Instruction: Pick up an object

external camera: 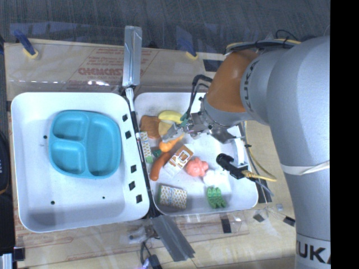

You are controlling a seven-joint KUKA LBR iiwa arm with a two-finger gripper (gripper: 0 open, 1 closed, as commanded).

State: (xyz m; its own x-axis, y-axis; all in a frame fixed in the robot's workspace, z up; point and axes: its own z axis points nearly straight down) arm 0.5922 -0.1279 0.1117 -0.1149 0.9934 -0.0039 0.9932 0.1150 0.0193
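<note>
Closest to the lens is the arm (pixel 297 105), its grey bulk hanging over the outer edge of the right bin (pixel 247 198). Its gripper (pixel 178 130) sits low over that bin's far corner, beside the wall shared with the left bin (pixel 22 167). From this angle you cannot tell whether it is open or closed, so don't count anything as held.

Your likeliest pick, I'd judge, is the carrot (pixel 169 145), just on the near side of the gripper and close to the shared wall.

Watch the crowding. A yellow piece (pixel 170 116) and a brown piece (pixel 148 124) lie just beyond the gripper. A longer orange stick (pixel 157 166) and a printed card (pixel 180 157) sit right against the carrot's near side. Closing there could catch two things at once, or nip only an edge that slips free on the lift. The shared wall is also near, so a descent that drifts towards it could strike the rim. The pink lump (pixel 196 167) and green piece (pixel 214 196) towards the near edge lie more apart, should you want an easier try.

The carrot is short, orange and tapered, lying at a slant. It looks smooth and rounded, so I'd expect it to roll or squirt out under an off-centre squeeze.
</note>
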